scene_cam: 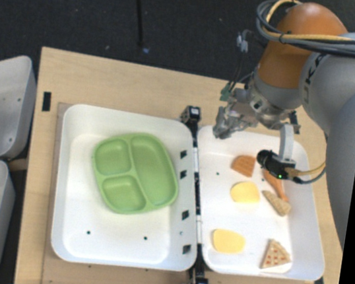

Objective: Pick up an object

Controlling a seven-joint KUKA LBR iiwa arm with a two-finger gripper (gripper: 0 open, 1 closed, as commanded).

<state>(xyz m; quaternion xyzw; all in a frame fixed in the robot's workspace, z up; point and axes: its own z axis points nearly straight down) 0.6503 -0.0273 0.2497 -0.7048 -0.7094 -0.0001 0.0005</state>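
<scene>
Hand (224, 127), fingertips perhaps hidden, above right bin (306, 259)

One fixed cam above the bench (56, 62), looking down at a slant — mid distance, so both white bins fit in frame w/ bench edge around them: left bin (59, 233), right bin (310, 256). The arm (300, 40) enters from view's right — upper corner.

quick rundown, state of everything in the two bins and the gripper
green divided plate: flat in the left bin, compartments bare
two yellow pieces: lying loose in the right bin
orange-brown piece: loose
waffle wedge: loose, near corner
gripper: over the right bin's far left corner, holding nothing visible
</scene>
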